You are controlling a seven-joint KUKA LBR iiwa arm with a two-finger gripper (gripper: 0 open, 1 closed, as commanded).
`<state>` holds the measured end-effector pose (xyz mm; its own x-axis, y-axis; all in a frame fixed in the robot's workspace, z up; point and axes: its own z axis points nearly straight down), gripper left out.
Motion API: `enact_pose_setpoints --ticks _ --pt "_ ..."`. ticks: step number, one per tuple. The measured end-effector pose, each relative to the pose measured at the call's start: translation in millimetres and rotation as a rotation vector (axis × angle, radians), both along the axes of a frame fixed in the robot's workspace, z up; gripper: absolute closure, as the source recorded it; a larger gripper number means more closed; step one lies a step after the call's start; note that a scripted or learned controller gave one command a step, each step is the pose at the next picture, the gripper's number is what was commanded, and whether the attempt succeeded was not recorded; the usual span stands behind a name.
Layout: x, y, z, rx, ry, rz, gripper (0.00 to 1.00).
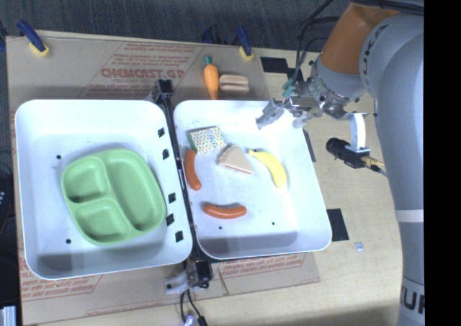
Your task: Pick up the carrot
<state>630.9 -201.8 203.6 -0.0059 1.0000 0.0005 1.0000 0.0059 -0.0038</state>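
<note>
We see the gripper (277, 111), fingers apart and empty over the right bin's (310, 227) far edge; reaching the carrot (210, 78) outside risks clipping the rim.

Carrot (210, 78) on cardboard behind right bin (306, 195); end effector (277, 114) near.

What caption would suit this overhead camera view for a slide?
Robot gripper hovers over the right bin's far edge; the carrot lies outside, behind it.
</note>
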Motion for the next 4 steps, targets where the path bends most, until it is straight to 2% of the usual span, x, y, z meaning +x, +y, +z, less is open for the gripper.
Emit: enact_pose_setpoints --ticks 1,2,3,4 --pt "-25.2 -8.1 -112.4 0.0 0.001 -0.045 0.0" --pt "25.7 39.0 -111.7 0.0 0.0 -0.173 0.0" --pt "25.7 2.9 -111.6 -0.001 0.0 -0.57 0.0" --pt "25.4 89.5 -112.2 0.0 0.003 -0.596 0.0"
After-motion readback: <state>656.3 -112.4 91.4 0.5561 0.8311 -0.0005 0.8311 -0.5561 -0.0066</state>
